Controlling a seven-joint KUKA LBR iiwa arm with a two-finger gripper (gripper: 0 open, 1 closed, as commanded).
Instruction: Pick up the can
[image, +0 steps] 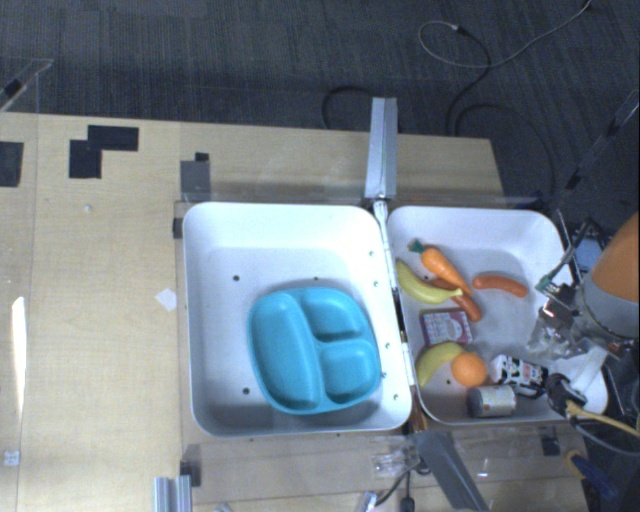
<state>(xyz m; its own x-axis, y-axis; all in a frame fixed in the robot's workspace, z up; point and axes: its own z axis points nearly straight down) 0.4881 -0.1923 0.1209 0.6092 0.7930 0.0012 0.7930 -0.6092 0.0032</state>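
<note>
- While the gripper (562, 322) hovers just right of the can (491, 401), grip state cannot be told; approach step.
- Next: descend over the can.

Arm (618, 275) entered from right edge, orange band visible above wrist, grey body mostly cut off by frame. Gripper (556, 335) hung low at arm's left end, pointed downward, metal parts and cabling crowded around wrist.
</note>
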